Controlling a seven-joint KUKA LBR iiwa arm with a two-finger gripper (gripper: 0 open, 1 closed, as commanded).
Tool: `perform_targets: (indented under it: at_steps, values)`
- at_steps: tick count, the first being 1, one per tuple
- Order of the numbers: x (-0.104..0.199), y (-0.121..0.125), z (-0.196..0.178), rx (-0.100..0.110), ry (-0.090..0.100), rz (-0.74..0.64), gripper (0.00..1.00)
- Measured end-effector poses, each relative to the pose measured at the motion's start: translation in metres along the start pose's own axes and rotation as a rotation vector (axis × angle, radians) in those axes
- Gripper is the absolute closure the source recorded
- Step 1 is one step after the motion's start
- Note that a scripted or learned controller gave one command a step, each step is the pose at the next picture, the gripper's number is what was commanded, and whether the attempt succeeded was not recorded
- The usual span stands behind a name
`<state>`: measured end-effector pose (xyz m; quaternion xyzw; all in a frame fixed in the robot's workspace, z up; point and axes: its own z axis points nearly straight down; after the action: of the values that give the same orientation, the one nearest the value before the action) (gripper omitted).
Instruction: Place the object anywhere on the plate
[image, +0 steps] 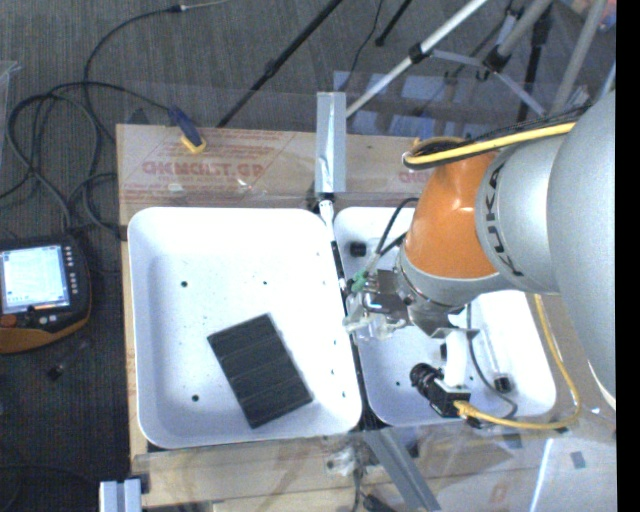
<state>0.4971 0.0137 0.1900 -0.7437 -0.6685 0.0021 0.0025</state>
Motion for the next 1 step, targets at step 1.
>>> perform_targets:
  at_steps: [1]
  values:
    - [0.0509,-0.0196,0.0077,-0.001,-0.001,-0.259,1.0]
